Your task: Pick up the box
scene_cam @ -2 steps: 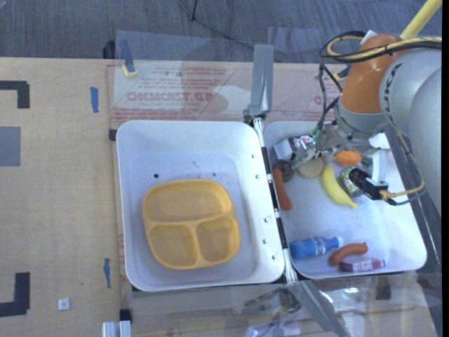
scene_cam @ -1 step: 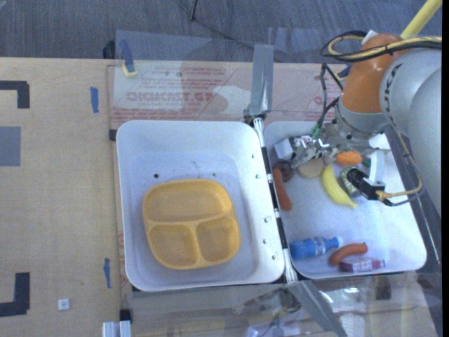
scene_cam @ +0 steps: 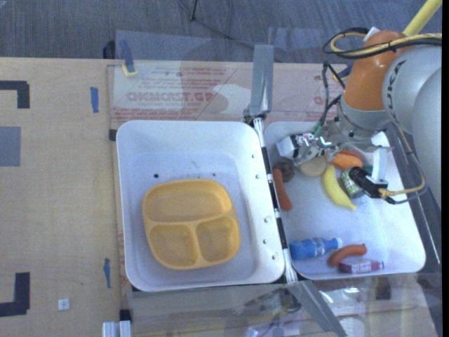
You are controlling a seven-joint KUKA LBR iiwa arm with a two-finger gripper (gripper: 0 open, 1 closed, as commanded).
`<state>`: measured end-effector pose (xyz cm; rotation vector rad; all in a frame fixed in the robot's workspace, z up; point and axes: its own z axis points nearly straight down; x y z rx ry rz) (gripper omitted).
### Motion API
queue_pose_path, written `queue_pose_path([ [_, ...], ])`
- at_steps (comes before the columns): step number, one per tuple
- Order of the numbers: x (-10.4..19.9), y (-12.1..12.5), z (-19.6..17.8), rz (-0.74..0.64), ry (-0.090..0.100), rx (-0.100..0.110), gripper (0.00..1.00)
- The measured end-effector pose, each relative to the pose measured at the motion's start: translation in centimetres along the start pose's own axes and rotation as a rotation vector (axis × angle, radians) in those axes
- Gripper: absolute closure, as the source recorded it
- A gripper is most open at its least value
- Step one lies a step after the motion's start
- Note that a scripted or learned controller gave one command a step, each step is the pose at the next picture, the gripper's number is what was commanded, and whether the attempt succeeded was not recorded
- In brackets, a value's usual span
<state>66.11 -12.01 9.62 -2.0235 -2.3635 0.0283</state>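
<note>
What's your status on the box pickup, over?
Pincer at right bin's far end. Pink box lies at near edge, apart. Banana, carrot beside pincer.

2 white bins [scene_cam: 133, 209]; a yellow-orange divided tray [scene_cam: 189, 223], a yellow banana [scene_cam: 335, 188], a blue bottle [scene_cam: 314, 248], a red-orange sausage [scene_cam: 282, 189], a grey arm [scene_cam: 421, 97] with an orange band [scene_cam: 372, 76]

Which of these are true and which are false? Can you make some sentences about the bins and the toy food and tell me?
1. The yellow tray lies in the left bin. True.
2. The banana lies in the left bin. False: it is in the right bin.
3. The blue bottle stands upright. False: it lies on its side.
4. The arm reaches over the right bin's far end. True.
5. The yellow tray has three compartments. True.
</note>
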Motion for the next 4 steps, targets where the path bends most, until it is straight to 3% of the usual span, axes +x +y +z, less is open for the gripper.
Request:
queue_pose_path([
  [1, 5.4, 1.1, -8.9, 0.039, -0.011, -0.033, 1.00],
  [2, 5.5, 1.2, -9.9, 0.037, -0.012, -0.035, 1.00],
  [3, 5.5, 1.2, -10.0, 0.037, -0.012, -0.035, 0.00],
  [4, 1.9, -8.2, -4.3, 0.135, -0.008, -0.034, 0.00],
])
